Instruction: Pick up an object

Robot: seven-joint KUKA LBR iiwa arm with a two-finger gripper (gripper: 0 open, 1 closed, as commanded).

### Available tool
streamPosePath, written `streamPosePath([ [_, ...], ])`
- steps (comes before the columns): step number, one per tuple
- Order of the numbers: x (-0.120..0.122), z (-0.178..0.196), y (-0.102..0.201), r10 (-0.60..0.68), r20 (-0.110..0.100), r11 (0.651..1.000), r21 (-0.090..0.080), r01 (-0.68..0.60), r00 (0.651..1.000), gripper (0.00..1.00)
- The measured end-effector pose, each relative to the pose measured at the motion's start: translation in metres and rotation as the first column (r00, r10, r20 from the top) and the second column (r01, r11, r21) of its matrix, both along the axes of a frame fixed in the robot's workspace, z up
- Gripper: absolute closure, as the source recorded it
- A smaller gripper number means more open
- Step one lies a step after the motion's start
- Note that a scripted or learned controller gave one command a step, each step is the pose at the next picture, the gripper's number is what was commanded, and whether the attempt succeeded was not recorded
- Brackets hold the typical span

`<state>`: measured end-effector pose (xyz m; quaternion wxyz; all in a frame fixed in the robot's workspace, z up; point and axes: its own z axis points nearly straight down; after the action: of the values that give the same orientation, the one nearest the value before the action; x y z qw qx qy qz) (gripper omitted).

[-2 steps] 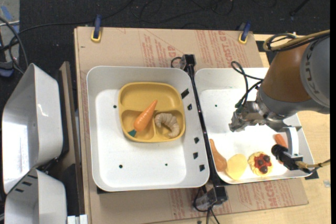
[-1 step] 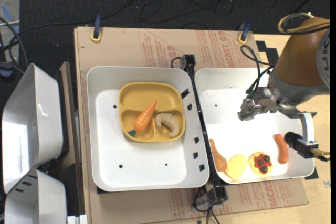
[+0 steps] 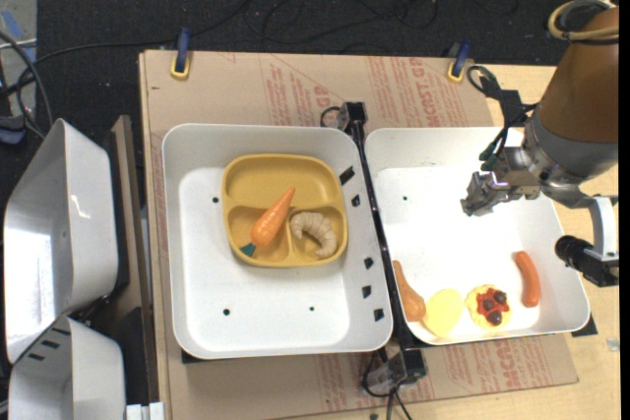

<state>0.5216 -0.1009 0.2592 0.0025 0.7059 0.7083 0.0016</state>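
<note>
Toy food, small and made of smooth plastic, is what the arm must pick from, and most of it lies in the shallow white right-hand bin (image 3: 394, 152).

Biggest is the brown board desk (image 3: 285, 84), flat and a bit rough, which carries both bins. Left of the right-hand bin sits the other shallow white bin (image 3: 187, 211). It holds a yellow plastic plate with three parts (image 3: 236, 177), which carries an orange toy carrot (image 3: 273, 216) and a pale curled toy shrimp (image 3: 316, 232).

Over the right-hand bin hangs the grey gripper (image 3: 479, 197), up near the bin's far side with nothing seen in it. I cannot tell how far open it is.

Along the right-hand bin's near wall lie a long orange toy piece (image 3: 409, 291), a round yellow slice (image 3: 444, 310), a small round tart with dark berries (image 3: 489, 305) and a red sausage (image 3: 529, 277).

These toys look smooth and round, so I think they could slip out or roll away. They also hug the wall, so the gripper might bump the rim.
</note>
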Motion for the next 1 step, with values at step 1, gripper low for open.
streamPosePath([
  [1,0.0010,0.0266,0.0000,0.000,-0.002,1.000,0.000,0.000,1.000,1.00],
])
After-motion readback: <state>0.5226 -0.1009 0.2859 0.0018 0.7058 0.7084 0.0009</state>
